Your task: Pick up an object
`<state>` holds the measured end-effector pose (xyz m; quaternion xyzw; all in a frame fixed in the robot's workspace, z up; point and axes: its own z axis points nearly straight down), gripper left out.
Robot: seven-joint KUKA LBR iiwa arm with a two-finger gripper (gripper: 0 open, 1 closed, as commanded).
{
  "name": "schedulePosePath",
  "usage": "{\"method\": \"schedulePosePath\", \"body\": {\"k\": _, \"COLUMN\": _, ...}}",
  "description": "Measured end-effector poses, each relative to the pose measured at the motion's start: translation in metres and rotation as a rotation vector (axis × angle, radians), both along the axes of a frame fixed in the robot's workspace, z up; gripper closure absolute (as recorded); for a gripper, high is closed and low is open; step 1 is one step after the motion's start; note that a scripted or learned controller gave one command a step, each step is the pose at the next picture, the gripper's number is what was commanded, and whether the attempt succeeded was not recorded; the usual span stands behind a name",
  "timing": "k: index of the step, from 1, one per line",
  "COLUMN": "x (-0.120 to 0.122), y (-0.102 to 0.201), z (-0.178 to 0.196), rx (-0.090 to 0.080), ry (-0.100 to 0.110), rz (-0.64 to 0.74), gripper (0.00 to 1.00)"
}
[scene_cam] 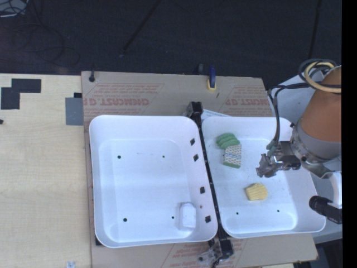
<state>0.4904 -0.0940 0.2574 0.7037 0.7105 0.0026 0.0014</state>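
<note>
The cardboard [167,96] under the bins bears red print, upside down and too blurred to read. In the right bin [304,225] a green piece [226,140] touches a patterned block [232,156] standing upright, with a yellow piece [256,192] near, long axis across. The tool [266,167] hovers right of the block, holding nothing; I cannot tell its state.

Grey arm [315,141], orange band [326,113]
</note>
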Motion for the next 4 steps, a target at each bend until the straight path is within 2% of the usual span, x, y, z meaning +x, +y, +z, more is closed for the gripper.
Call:
{"method": "schedulePosePath", "body": {"k": 1, "x": 0.014, "y": 0.062, "z": 0.073, "rx": 0.000, "ry": 0.000, "rz": -0.001, "gripper": 1.00}}
{"method": "schedulePosePath", "body": {"k": 2, "x": 0.031, "y": 0.133, "z": 0.109, "rx": 0.000, "ry": 0.004, "rz": -0.002, "gripper": 1.00}}
{"method": "schedulePosePath", "body": {"k": 3, "x": 0.010, "y": 0.072, "z": 0.063, "rx": -0.003, "ry": 0.014, "rz": -0.016, "gripper": 1.00}}
{"method": "schedulePosePath", "body": {"k": 4, "x": 0.030, "y": 0.136, "z": 0.121, "rx": 0.000, "ry": 0.003, "rz": -0.003, "gripper": 1.00}}
